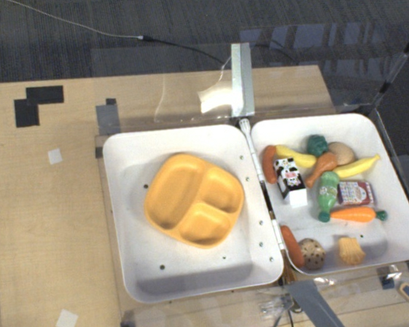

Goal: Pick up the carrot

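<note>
The carrot [353, 215] lies just below the green bottle [327, 195] in the right bin [407, 235], crowded enough that descending jaws, whose state I cannot tell, might snag the bottle instead

We see a wooden bench [44, 236] w/ two white bins. Left bin [133, 277] at 9 o'clock, right bin [403, 235] at 3.

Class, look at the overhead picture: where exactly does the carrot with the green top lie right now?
The carrot lies in the right bin, toward its right side, just below the green bottle and above the fries.
</note>
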